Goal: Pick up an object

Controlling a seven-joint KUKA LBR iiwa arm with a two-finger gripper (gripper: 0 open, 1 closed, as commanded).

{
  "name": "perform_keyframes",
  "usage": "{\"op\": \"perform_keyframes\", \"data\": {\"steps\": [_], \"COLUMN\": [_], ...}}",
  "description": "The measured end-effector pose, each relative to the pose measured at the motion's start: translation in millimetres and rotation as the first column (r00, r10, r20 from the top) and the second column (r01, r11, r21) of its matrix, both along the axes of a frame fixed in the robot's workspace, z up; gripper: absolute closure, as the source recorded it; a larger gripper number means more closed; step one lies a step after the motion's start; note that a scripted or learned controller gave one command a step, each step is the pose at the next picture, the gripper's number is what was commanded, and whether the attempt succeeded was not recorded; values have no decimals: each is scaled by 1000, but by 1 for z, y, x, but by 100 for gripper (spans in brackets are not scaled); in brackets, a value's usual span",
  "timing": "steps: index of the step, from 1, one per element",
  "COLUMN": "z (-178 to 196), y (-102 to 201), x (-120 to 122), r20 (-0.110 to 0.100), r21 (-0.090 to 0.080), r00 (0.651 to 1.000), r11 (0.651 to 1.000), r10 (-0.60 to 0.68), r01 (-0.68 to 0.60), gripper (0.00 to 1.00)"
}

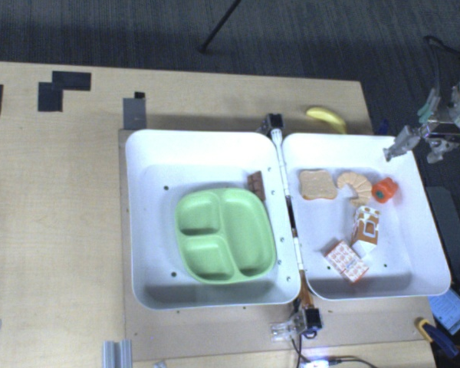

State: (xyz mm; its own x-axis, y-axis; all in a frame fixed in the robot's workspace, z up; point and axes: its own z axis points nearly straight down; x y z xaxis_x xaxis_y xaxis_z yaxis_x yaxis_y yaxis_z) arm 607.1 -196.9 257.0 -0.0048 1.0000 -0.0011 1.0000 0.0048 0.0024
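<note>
My gripper [414, 138] hangs over the far right corner of the right bin [433, 278], above its rim; I can't tell how it is set, and nothing shows in its hold.

Largest first, well off to my left in the left bin [138, 205]: a green divided tray [224, 234], smooth hard plastic, rounded, three compartments. Too broad and slick for me, I judge, unless I pinch a rim.

Below me and to my left in the right bin lies a toast slice [317, 185], tan, flat, probably light rigid toy plastic; I would have to catch it across its edges. Just beside it, nearer me, a ridged fan-shaped pastry [356, 183], also low-lying. Further down, a checked packet [346, 260] and a small brown-and-white carton [366, 225], both light, boxy, flat-sided.

Smallest, and almost directly under me: an orange toy with a green tip [383, 191], rounded, likely smooth and apt to roll. It stands proudest, so I judge it my best target, gripped across its middle.
</note>
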Motion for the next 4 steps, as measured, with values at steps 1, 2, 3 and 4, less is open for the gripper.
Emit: {"op": "perform_keyframes", "data": {"steps": [1, 2, 3, 4], "z": [-170, -159, -56, -56], "y": [28, 28, 82, 81], "x": [-38, -37, -30, -31], "r20": [1, 6, 3, 1], "r21": [1, 0, 1, 1], "r00": [1000, 1000, 1000, 1000], "r11": [1000, 1000, 1000, 1000], "r10": [-2, -1, 1, 0], "r01": [2, 1, -1, 0], "gripper": [0, 100, 100, 0]}}
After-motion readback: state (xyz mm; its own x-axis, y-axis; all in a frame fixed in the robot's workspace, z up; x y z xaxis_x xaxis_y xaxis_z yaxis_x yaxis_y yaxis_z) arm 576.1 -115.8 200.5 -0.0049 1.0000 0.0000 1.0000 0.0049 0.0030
